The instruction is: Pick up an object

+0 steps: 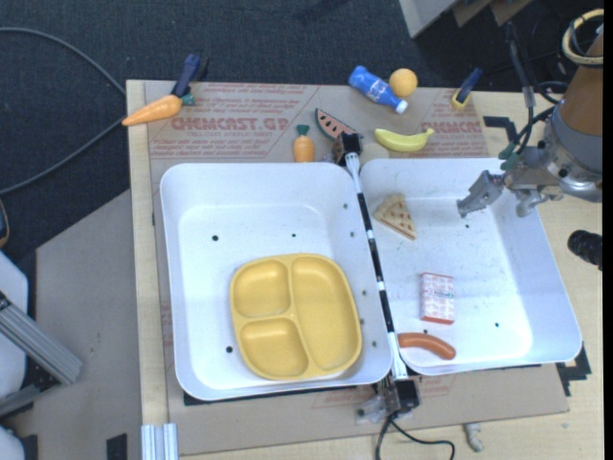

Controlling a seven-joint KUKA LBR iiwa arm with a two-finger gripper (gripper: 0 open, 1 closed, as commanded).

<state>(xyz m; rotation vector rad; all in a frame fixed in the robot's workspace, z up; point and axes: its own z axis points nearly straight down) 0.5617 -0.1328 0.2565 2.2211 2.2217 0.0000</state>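
Bench with two white bins — gripper [479, 199] at 2 o'clock in right bin [536, 295], claw state can't tell; approach step — next, descend toward sandwich wedge [396, 217].

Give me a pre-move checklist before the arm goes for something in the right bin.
1. Targets in right bin: wedge, pink packet and sausage all there. Ok.
2. Targets spaced apart, none stacked. Ok.
3. End effector above the bin, nothing seen between its fingers. Ok.
4. Finger opening: cannot tell.
5. Sausage close to the near rim, little room on that side. Not ok.
6. Yellow tray sits in the left bin, out of the way. Ok.
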